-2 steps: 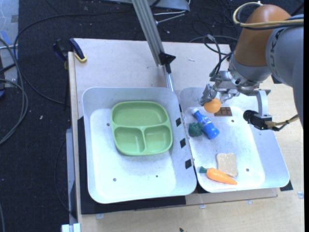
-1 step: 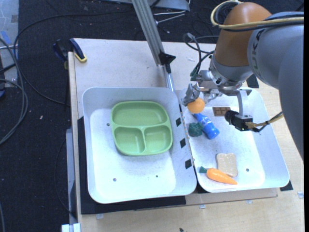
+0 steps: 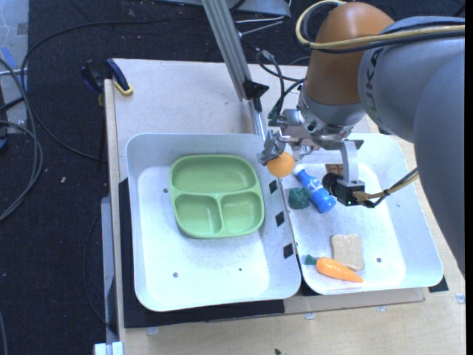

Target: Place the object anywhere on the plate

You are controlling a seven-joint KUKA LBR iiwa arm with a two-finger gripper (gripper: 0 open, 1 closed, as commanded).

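Orange ball (image 3: 281, 165) sits pinched in the pincer (image 3: 277, 157), hanging over the seam between the two bins.
Left of the pincer, the left bin (image 3: 148, 272) carries the green plate (image 3: 217, 196), the drop target; under and right, the right bin (image 3: 414, 242) keeps cracker (image 3: 347, 251), blue bottle (image 3: 313, 188), carrot (image 3: 338, 269), green toy (image 3: 298, 197).

One plate (image 3: 217, 196); two bins (image 3: 148, 272); five small objects (image 3: 281, 165).
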